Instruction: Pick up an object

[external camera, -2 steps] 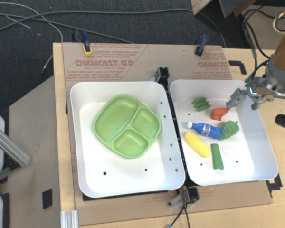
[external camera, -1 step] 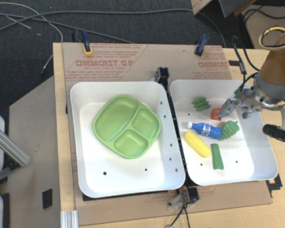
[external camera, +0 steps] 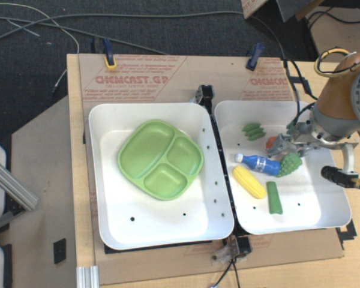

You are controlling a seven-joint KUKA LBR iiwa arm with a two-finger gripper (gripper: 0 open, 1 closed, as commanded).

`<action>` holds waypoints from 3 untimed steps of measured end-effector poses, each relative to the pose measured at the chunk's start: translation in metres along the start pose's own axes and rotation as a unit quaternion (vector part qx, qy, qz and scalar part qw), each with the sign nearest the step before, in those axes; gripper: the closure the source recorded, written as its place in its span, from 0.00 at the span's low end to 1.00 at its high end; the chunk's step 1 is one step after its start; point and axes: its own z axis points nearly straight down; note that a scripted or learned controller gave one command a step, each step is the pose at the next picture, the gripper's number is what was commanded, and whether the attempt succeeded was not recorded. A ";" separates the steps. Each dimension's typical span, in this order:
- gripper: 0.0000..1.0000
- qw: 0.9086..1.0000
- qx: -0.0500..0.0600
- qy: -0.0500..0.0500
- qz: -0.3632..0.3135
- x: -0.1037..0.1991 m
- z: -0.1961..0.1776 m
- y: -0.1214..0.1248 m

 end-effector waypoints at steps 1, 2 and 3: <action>1.00 1.000 -0.003 -0.001 0.000 0.000 -0.014 0.002; 1.00 1.000 -0.005 -0.002 0.000 -0.005 -0.060 0.008; 1.00 1.000 -0.006 -0.003 0.000 -0.012 -0.123 0.011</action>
